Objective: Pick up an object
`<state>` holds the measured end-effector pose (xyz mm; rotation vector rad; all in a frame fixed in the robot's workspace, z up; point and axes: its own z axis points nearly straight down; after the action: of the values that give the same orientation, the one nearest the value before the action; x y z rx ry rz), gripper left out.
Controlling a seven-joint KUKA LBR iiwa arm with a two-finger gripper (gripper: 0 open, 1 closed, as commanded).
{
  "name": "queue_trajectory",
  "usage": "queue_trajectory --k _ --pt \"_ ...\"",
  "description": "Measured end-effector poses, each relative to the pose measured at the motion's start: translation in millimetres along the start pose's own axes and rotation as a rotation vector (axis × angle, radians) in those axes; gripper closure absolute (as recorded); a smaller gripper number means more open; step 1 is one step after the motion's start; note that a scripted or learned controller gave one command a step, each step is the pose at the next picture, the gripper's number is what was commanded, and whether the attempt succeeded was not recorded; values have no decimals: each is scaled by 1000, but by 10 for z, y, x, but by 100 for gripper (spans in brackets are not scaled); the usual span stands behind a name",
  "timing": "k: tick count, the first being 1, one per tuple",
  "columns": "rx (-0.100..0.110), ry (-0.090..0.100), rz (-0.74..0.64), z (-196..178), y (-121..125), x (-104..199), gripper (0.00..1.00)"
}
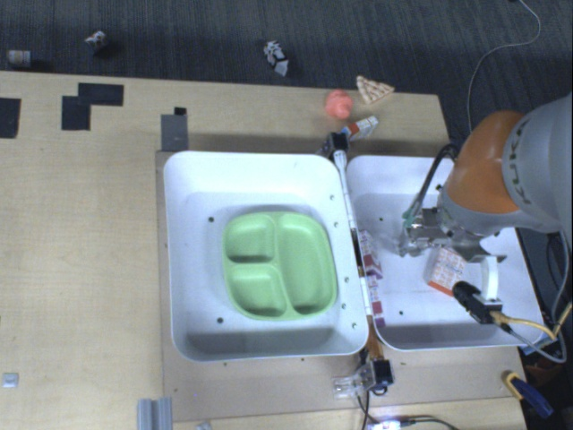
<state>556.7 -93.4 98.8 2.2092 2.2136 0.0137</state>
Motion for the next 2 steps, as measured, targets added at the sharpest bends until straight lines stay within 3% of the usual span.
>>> queue_trajectory --k 1,2 --pt "10 0 0 136 539 -1050 100" --pt "10 4 -4 -757 621 -410 100"
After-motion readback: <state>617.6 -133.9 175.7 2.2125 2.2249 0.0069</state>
